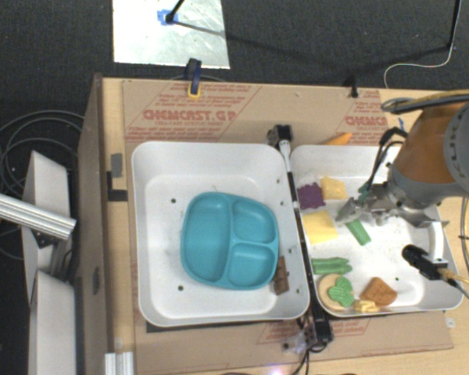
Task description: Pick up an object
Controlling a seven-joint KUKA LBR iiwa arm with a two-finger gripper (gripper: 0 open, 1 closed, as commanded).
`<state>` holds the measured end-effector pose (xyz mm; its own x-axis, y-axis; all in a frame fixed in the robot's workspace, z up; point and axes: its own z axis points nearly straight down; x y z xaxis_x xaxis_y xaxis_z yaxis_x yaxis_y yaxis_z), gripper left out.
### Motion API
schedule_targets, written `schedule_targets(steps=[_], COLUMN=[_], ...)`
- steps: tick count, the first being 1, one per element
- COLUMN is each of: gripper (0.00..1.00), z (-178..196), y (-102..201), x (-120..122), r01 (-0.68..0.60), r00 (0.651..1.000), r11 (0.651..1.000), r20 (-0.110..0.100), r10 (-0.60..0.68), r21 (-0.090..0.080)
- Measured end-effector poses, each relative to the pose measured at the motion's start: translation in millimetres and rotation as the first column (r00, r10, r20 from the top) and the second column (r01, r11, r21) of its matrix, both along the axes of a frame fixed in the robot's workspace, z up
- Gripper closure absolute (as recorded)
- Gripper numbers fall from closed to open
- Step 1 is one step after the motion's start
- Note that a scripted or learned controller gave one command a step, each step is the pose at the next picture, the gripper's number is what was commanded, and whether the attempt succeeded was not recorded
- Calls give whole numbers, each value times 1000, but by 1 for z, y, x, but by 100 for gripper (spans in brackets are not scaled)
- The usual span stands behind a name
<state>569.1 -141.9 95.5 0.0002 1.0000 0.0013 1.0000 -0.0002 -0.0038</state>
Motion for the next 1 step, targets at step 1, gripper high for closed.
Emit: schedule_targets(steps=[1], gripper=[0], z=[-12], y=[-16], x=[-14], r01=[0], r00=[1000], r11=[1000], r20=[3], r10=[0], r21=[-2])
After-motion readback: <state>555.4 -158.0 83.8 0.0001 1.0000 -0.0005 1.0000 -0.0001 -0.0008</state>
